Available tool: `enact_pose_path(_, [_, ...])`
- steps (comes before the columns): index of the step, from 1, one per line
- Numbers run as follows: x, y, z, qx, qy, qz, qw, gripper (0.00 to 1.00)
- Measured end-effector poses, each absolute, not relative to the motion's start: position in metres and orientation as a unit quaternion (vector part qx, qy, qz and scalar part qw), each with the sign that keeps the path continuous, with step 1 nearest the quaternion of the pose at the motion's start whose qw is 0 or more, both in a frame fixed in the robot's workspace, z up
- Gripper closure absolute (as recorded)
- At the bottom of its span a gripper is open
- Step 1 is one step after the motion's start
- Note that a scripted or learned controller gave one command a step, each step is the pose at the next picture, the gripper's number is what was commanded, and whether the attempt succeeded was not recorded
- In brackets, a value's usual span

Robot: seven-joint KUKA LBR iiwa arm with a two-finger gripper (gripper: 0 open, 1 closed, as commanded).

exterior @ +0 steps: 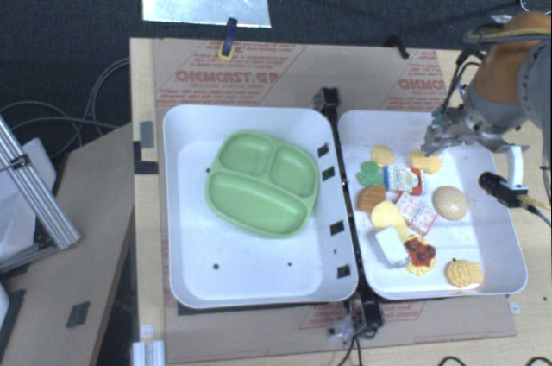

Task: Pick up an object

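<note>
The right bin (509, 256) holds several toy foods. A yellow wedge (424, 163) lies near its back, with a small yellow piece (380, 155) and a green item (371, 174) to its left. A beige round piece (449, 202), a red-and-white carton (417, 213), a white block (391, 246) and a corn cob (464, 273) lie closer to the front. My gripper (435, 140) hangs low over the back of this bin, just above and behind the yellow wedge. Nothing is visibly held.
The left bin (185, 269) carries a green divided plate (261, 183). A ridge with black clips (332, 174) separates the two bins. The grey arm (509, 84) comes in from the right, over the right bin's far corner.
</note>
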State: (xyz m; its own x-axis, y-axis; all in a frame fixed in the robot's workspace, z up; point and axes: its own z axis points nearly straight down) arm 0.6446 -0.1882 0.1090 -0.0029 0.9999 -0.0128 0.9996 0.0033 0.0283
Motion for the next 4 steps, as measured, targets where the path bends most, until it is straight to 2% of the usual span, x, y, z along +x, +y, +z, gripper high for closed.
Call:
enact_pose_path(1, [0.642, -0.187, 0.173, 0.706, 0.708, 0.0022, 0.004, 1.00])
enact_pose_path(2, [0.644, -0.188, 0.228, 0.706, 0.709, 0.0023, 0.004, 1.00])
enact_pose_path(4, [0.598, -0.104, 0.226, 0.705, 0.710, 0.0001, -0.001, 1.00])
